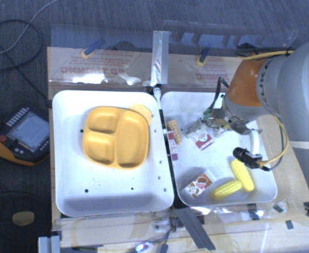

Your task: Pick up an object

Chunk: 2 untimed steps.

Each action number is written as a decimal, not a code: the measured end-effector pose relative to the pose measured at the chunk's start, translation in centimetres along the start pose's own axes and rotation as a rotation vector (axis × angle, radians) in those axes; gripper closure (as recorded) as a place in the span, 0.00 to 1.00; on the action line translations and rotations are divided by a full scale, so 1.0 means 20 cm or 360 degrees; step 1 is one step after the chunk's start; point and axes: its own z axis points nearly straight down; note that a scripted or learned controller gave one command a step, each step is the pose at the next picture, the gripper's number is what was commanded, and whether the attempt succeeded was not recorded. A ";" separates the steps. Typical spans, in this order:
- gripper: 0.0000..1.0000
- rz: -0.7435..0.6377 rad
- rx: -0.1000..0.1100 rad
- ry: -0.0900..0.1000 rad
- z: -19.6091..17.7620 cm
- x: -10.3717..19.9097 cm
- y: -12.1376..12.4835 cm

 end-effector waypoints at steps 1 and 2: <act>1.00 -0.0003 -0.0005 0.0003 -0.05 0.00 0.01; 1.00 0.0027 0.0018 0.0002 -0.47 0.41 -0.03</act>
